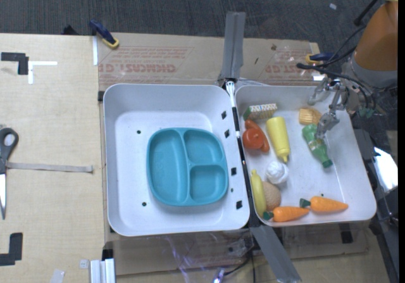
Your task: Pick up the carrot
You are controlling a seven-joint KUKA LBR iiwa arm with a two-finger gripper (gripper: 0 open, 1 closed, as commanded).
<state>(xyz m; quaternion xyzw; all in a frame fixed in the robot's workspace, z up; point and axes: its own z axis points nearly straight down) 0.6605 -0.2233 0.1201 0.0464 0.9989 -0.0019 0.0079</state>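
Two orange carrots with green tops lie along the near edge of the right bin [354, 168]: one carrot [328, 204] towards the right corner, the other carrot [290, 214] just left of it. My gripper [324, 111] hangs over the far right part of that bin, well away from both carrots. It stands open with nothing between its fingers, above a green bottle [316, 144] and beside a small yellow-orange piece [309, 115].
The right bin also holds a yellow bottle [278, 138], a red toy [254, 137], a brush [262, 109], a white ball [276, 171], a yellow banana-like piece [257, 190] and a tan lump [272, 196]. The left bin [120, 149] holds a teal divided plate [188, 166].
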